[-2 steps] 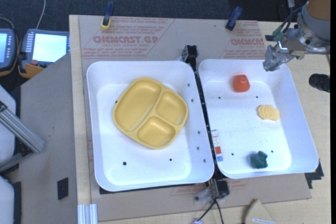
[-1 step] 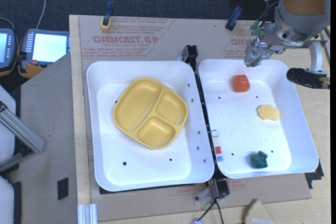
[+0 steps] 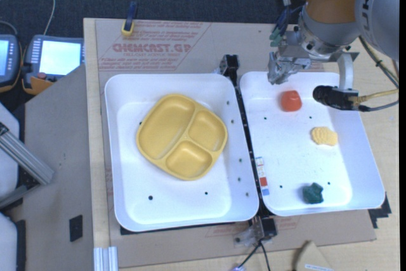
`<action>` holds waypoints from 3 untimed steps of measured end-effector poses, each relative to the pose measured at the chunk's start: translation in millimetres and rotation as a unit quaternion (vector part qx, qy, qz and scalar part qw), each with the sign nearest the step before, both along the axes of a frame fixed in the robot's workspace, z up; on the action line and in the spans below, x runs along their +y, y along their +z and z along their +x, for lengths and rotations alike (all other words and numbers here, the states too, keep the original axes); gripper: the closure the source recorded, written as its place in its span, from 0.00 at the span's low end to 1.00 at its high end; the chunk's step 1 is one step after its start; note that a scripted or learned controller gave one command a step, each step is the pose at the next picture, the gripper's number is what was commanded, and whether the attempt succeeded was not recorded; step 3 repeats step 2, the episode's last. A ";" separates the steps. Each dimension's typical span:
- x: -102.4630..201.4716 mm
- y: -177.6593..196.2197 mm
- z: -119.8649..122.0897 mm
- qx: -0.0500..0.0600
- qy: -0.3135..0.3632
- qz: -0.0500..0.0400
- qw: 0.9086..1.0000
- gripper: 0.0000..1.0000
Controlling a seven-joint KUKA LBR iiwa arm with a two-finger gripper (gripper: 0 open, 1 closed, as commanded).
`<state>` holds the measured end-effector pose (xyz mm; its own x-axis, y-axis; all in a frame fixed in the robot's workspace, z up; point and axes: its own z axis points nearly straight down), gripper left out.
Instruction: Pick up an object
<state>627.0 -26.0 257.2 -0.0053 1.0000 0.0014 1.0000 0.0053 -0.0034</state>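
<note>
Two white bins (image 3: 127,155): one yellow tray (image 3: 182,136), three small objects (image 3: 290,101); end effector (image 3: 278,76) grip indiscernible.

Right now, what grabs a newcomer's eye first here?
The yellow divided plate, lying in the left bin. Then the arm's claw over the right bin's far edge, close to a small red object; a yellow piece and a green one lie nearer.

The worktop (image 3: 101,155) is a flat brown board (with red letters printed near the top). Two white bins sit on it side by side, the left bin (image 3: 127,193) and the right bin (image 3: 355,187), touching in the middle.
</note>
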 end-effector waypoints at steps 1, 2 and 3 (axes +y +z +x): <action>51.8 0.4 9.1 -0.003 0.000 0.000 1.000 1.00; 99.1 -18.5 29.3 -0.003 0.000 0.000 1.000 1.00; 99.1 -18.5 29.3 -0.003 0.000 0.000 1.000 1.00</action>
